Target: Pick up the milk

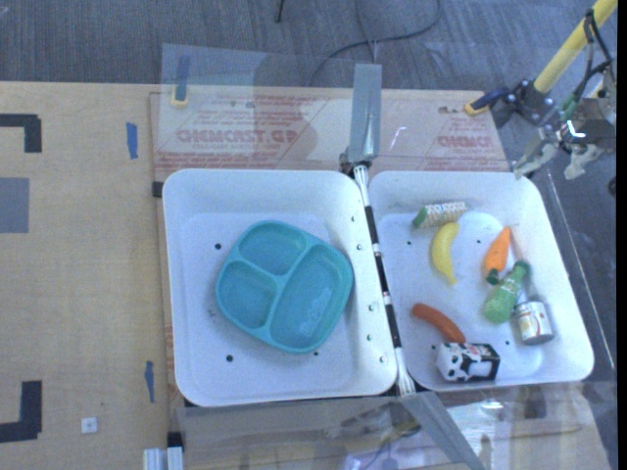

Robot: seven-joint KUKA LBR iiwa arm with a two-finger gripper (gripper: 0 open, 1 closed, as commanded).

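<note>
While the milk [467, 361] lies at the right bin's [573, 292] near edge, the hand [551, 143] hovers well apart beyond the bin's far corner; its opening cannot be determined

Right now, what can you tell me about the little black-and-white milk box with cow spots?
The small black-and-white cow-patterned milk carton looks like a toy box lying on its side. It sits in the right white bin, near that bin's front edge. The red sausage lies just behind it, close enough that I cannot tell if they touch. Nothing grips it.
</note>
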